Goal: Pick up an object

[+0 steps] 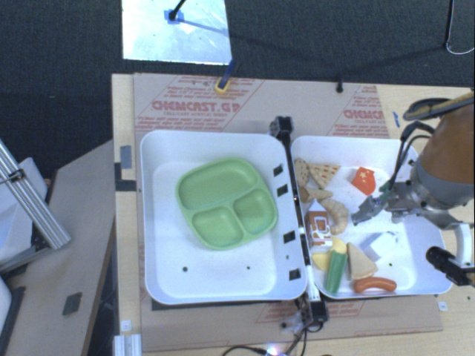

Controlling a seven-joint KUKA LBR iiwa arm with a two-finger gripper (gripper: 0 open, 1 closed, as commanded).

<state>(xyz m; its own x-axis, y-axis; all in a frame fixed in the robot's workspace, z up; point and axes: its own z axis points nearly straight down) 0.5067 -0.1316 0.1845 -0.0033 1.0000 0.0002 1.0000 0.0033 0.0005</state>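
Observation:
The right bin point(423, 277) holds several toy foods. There are tan bread pieces point(318, 175), a red-orange piece point(363, 180), a beige lump point(335, 212) and an orange-and-white box point(319, 228). Nearer the front lie a yellow wedge point(320, 260), a green cucumber point(335, 268), a tan slice point(361, 262) and a red sausage point(375, 285). My gripper point(369, 212) hangs over the middle of this bin, just right of the beige lump and below the red-orange piece. Nothing shows in its grasp.
The left bin point(159, 273) bears a green divided plate point(226, 202). A black divider point(291, 199) runs between the bins. The arm's body point(445, 165) covers the right bin's far right side. A shiny sheet point(177, 19) lies beyond the bench.

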